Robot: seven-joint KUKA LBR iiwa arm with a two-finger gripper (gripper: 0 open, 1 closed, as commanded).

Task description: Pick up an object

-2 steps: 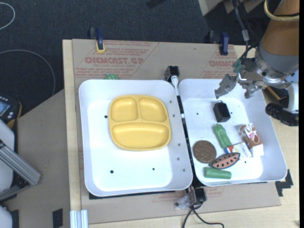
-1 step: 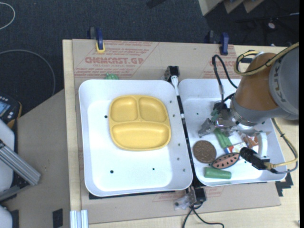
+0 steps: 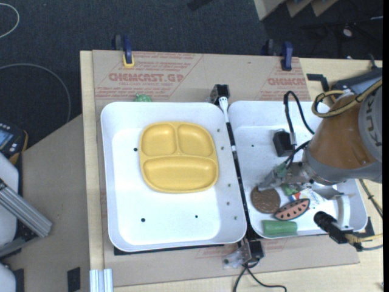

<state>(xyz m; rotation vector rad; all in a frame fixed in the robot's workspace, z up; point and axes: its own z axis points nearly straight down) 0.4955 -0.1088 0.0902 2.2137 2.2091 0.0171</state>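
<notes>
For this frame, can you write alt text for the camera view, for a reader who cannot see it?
A grey robot arm with an orange band reaches from the right into the right-hand shallow white bin, low over a round brown disc, a reddish-brown seeded slice and a green block. The left-hand white bin holds a yellow three-compartment plastic plate.

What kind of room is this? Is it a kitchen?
Probably a robot lab, not a kitchen. A robot arm reaches over two white bins set on a clamped board, with cables around and dark carpet below. The yellow plate looks like a toy.
</notes>
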